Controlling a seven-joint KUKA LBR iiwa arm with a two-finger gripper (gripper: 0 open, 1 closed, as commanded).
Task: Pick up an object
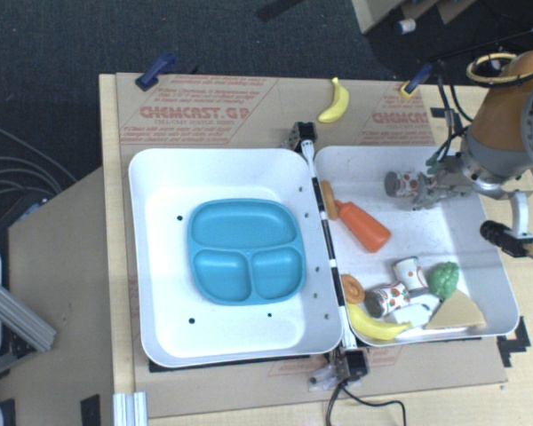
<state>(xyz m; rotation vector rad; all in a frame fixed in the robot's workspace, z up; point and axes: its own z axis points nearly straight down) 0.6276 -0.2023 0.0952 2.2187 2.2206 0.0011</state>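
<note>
carrot (362,224) lying flat, tip pointing lower-right

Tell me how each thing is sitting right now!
blue tray: flat in the left bin, nothing on it
carrot: lying on its side in the right bin
banana: lying at the right bin's front edge
second banana: lying on the board behind the bins
green toy: resting beside the tan wedge
gripper: low inside the right bin
</note>
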